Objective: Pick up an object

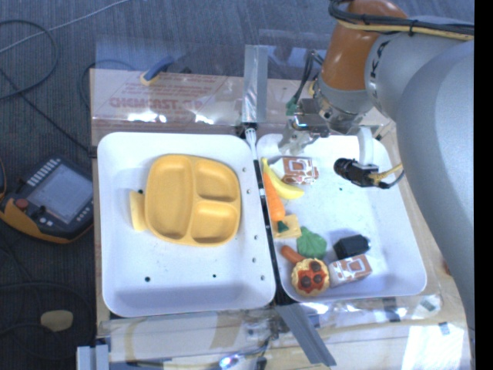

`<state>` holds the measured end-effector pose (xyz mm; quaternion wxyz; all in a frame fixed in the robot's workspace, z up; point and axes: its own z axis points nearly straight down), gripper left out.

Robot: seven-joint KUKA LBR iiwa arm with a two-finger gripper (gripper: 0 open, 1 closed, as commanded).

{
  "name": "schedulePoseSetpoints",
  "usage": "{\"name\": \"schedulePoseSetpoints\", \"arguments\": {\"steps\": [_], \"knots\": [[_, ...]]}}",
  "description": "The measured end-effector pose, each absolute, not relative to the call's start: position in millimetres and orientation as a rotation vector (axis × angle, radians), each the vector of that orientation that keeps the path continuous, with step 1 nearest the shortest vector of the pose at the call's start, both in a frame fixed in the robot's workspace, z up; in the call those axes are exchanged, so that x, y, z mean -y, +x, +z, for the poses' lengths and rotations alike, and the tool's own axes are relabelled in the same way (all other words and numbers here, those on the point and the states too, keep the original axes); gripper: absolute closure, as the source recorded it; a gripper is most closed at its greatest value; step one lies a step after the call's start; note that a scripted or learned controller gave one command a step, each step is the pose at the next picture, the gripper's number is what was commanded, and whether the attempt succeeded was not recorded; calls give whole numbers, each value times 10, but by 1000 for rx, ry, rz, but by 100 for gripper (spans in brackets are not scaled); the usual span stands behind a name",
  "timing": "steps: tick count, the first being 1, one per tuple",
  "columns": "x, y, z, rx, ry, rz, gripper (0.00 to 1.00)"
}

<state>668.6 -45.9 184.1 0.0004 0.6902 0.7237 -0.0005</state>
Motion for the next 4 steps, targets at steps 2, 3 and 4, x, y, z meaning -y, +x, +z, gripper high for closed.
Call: {"name": "schedulePoseSetpoints", "arguments": {"steps": [2,3,4], "knots": [[803,5780,1831,-2466,1950,-1,100],[220,6536,1826,-2111,2327,-6,100],[601,5339,2316,-2208,2236,-5,100]]}}
